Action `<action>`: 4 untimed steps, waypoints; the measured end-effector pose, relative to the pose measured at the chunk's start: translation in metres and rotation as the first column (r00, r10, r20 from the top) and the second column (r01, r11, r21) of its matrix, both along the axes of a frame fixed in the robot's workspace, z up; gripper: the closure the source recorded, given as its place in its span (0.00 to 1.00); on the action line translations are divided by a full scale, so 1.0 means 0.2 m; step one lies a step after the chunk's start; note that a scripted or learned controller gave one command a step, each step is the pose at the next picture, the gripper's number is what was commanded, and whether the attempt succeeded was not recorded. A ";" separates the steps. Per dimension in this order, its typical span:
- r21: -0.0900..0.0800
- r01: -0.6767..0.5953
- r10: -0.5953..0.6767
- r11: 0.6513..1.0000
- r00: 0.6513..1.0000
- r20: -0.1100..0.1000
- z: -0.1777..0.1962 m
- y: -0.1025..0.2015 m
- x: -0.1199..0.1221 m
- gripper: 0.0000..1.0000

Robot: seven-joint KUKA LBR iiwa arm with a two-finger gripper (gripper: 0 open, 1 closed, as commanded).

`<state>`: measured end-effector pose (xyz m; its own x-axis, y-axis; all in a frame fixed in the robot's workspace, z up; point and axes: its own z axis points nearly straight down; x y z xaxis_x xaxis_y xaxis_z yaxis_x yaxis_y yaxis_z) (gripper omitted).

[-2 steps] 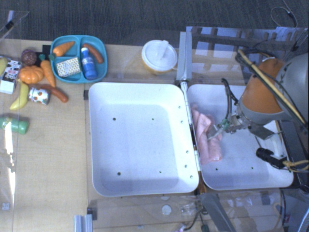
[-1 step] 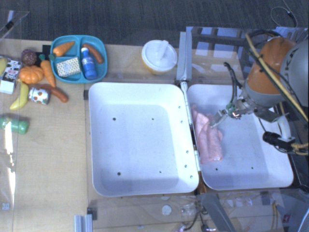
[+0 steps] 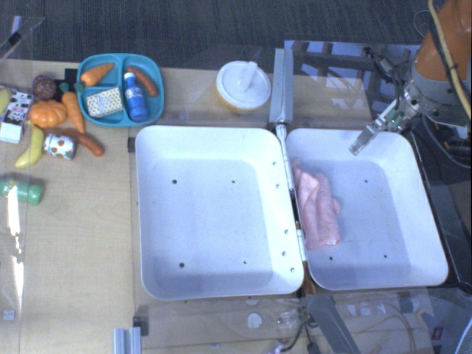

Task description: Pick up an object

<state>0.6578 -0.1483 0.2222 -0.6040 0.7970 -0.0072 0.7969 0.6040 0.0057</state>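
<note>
The pink cloth (image 3: 318,207) lies crumpled in the right bin (image 3: 413,220), against that bin's left wall, just beside the seam where the two bins meet. Its folds run lengthwise, from the upper part of the bin floor down toward the near side; whether it is one piece or two lying together is hard to make out.

The gripper (image 3: 363,143) hangs over the bin's far rim, up and to the right of the cloth and well apart from it. It shows as a thin grey tip pointing down and left. The tip is small and blurred, so I cannot tell how it is set, and nothing can be seen in it. Behind it the arm (image 3: 442,57), with its orange band, is cut off by the right and top edges of the view, and cables cross in front of it.

The left bin (image 3: 214,212) lies on the other side of the seam from the cloth. Beyond the bins, up and left of the cloth, stands a round white-lidded container (image 3: 243,85), perhaps a cup with a yellow base. Farther left again is a teal divided plate (image 3: 120,89) with toy foods, and more toy foods (image 3: 51,127) lie scattered near the left edge, some cut off there.
</note>
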 end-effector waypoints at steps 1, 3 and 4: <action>0.002 0.065 -0.065 0.998 0.998 0.003 -0.62 0.26 -0.18 0.00; 0.002 0.002 -0.002 1.000 1.000 -0.005 -0.58 0.17 -0.22 0.00; 0.000 -0.027 0.027 1.000 1.000 0.012 -0.65 0.24 -0.58 0.00</action>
<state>0.5416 -0.1001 0.0927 -0.6253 0.7802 -0.0148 0.7801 0.6255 0.0152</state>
